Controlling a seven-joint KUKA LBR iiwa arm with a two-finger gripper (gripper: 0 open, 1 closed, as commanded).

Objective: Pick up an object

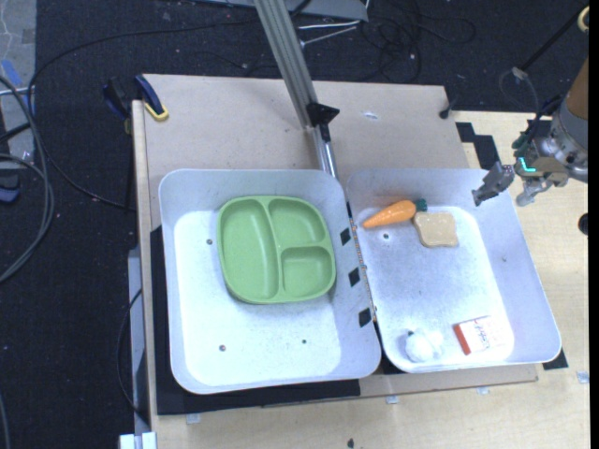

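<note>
A grey arm (573,120) is being seen, ending in a dark metal gripper (510,187) with two thin prongs; a small teal light is glowing on it.

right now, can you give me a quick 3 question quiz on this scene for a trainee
1. True or false: the green plate lies in the left bin.
2. Which thing lies nearest the carrot? A) bread B) red box C) white ball
3. Fill in: the gripper is at the right bin's far ____ corner, holding nothing.

Key: 1 true; 2 A; 3 right.
</note>
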